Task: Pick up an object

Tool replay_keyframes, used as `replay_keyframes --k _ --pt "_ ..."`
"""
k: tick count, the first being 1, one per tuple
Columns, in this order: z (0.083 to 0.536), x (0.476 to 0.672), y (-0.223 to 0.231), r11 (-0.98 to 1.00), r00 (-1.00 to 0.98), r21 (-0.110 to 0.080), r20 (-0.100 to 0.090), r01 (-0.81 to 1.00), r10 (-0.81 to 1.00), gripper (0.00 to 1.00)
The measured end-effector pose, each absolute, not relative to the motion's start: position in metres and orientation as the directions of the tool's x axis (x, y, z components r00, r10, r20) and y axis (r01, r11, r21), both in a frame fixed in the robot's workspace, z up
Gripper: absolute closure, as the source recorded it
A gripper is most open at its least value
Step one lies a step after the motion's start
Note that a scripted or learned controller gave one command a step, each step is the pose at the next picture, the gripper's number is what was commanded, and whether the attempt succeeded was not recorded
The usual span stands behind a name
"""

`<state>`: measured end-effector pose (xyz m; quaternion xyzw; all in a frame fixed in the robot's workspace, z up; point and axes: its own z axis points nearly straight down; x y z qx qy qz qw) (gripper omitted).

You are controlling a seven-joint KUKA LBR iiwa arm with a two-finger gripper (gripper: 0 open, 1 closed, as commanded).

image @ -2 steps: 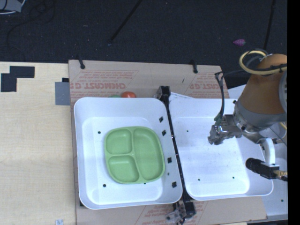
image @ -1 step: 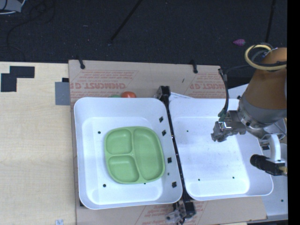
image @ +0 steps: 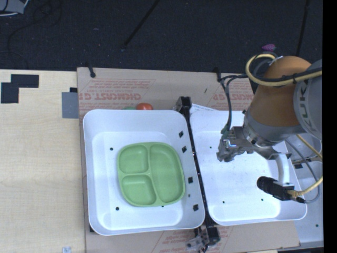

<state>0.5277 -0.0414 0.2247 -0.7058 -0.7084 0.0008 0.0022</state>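
Note:
A light green divided plate (image: pixel 150 173) lies flat in the middle of the left white bin (image: pixel 100 136). My gripper (image: pixel 227 153) hangs over the left part of the right white bin (image: pixel 237 204), close to the divider between the bins. The grey and orange arm comes in from the right and covers the bin's far right part. Nothing shows between the fingers from this angle.
A small red-orange object (image: pixel 144 107) with a green bit beside it sits on the cardboard just behind the left bin's far rim. A black divider rail (image: pixel 190 157) runs between the bins. Brown cardboard (image: pixel 137 88) underlies both bins.

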Motion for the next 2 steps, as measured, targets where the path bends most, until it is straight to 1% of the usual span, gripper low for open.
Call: replay_keyframes --k 1,2 --pt "0.231 0.520 0.019 0.006 -0.006 -0.004 0.003 1.000 1.000 1.00" --pt "0.222 0.524 0.072 0.004 -0.004 -0.005 0.001 1.000 1.000 1.00"
